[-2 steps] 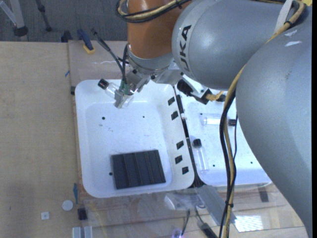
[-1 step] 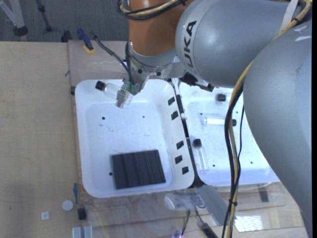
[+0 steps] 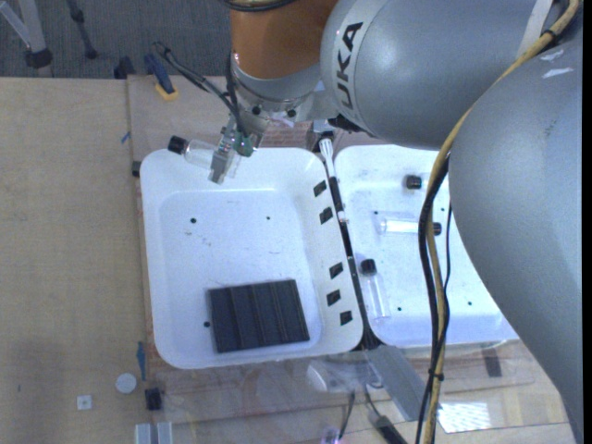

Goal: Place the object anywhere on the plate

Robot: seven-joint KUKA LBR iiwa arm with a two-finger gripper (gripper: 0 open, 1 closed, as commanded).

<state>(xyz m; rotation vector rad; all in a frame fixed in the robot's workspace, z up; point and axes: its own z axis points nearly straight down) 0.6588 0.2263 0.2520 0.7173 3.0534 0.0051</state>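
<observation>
object: small clear vial [image 3: 188, 149] with a dark cap, lying on its side on the far-left rim of the left bin [image 3: 162, 276]
plate: dark ribbed slab [image 3: 257, 314] flat on the left bin's floor, near side, well apart from the vial
pincer: [image 3: 222, 162] just beside the vial at the rim; can't tell if it's open, closed or gripping
handling: looks light, stiff, smooth, probably slippery; round, so likely rolls; may be fragile if glass
grasp spot: across the barrel, mid-length
count: one plate, two bins; right bin [image 3: 481, 322] has about two more clear tubes [image 3: 400, 223] and two small dark bits [image 3: 413, 182]
</observation>
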